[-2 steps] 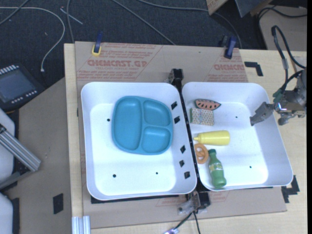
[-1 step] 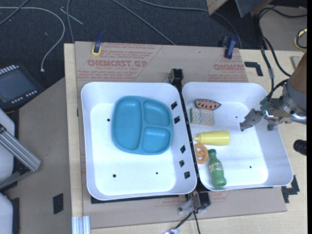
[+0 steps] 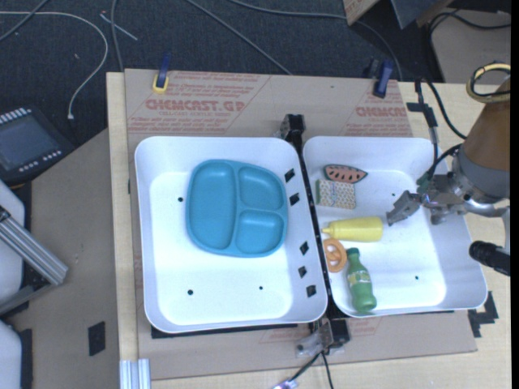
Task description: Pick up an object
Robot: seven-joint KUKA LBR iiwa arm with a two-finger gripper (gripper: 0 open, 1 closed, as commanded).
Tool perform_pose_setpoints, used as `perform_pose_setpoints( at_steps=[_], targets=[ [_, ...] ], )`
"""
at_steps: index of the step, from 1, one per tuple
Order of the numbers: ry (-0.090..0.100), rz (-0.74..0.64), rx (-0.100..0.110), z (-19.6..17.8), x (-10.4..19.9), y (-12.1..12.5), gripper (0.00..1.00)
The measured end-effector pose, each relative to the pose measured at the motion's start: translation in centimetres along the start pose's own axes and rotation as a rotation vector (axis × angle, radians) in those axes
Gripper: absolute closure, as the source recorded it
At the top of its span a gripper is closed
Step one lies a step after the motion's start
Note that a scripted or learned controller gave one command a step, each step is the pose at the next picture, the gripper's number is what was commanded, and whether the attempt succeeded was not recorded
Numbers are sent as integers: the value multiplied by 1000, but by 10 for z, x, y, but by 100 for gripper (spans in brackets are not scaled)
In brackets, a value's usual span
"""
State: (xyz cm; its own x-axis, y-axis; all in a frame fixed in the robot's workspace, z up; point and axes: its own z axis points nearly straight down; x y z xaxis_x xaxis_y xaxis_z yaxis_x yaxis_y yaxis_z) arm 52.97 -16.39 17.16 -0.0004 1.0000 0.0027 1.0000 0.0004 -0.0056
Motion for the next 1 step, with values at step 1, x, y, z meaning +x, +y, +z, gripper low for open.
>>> perform_pose_setpoints(
  at_steps=[1],
  targets=[
    [0, 2, 1, 47, -8, -3, 0]
  ],
)
